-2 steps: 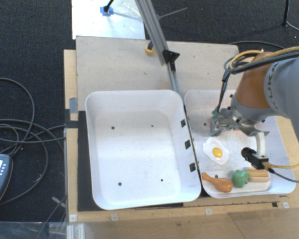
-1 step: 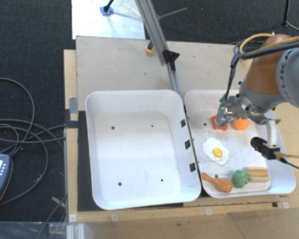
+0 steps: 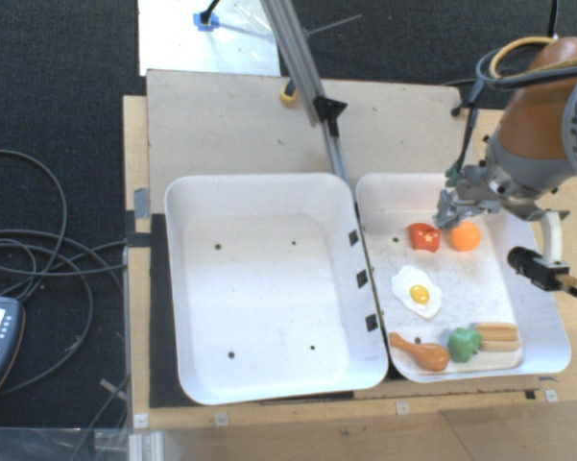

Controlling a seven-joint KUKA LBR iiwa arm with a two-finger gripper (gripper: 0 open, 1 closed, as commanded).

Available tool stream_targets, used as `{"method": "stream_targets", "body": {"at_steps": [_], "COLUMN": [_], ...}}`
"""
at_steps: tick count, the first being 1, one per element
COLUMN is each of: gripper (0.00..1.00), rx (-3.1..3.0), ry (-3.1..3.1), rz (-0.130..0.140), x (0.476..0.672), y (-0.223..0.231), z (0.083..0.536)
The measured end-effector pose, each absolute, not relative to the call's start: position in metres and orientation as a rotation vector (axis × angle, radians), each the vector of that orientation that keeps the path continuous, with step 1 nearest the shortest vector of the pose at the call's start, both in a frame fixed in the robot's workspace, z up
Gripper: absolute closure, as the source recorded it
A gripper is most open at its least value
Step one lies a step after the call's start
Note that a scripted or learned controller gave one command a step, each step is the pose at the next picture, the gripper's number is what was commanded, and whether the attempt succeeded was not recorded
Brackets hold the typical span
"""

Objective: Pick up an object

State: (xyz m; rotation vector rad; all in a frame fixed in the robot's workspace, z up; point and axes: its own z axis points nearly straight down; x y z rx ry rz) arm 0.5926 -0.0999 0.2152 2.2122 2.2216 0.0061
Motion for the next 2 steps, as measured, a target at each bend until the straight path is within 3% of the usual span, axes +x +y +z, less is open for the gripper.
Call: {"method": "stream_targets", "body": {"at_steps": [1, 2], "gripper": [1.00, 1.00], "rx": [2.212, 2.208], "ry": [2.224, 2.233], "rz": [0.006, 0.006], "x": [0.594, 0.605], "y": [-0.100, -0.043], "z": [0.253, 0.259]}}
